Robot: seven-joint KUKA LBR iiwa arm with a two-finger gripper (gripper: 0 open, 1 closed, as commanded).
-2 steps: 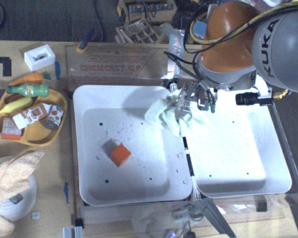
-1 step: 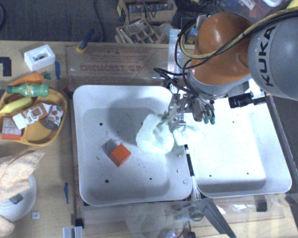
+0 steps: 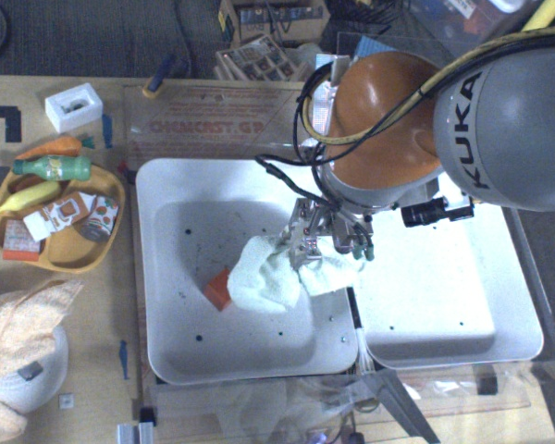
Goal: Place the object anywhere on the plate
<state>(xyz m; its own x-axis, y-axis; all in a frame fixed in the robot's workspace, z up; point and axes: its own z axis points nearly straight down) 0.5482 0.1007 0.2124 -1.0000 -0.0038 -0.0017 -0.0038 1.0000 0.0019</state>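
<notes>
Desk carries two shallow white bins side by side. Left bin holds the task's things; right bin sits beside it, touching at the shared rim. The arm comes in from the right, its orange band over the far edge betw. the bins, wrist pointing down into the left bin's right half.

Plate, pale and whitish, lies near the middle of the left bin, a bit to the right. A white crumpled bit lies against its right side; can't tell if it's part of the plate or a separate thing.

The object, judged to be the small red-orange block, lies on the bin floor at the plate's left-near edge, touching it and maybe tucked slightly under. So not on the plate yet.

Gripper hangs over the plate's far-right edge; its grip state can't be told from this angle, & nothing red shows in it.

Key relation: block lies left and nearer from the gripper, w/ the plate between them. Block's long axis is too small to read. Next move prob. needs a reach across the plate to the left-near side.

Off to the left, a yellow bowl of toy food, well apart.
</notes>
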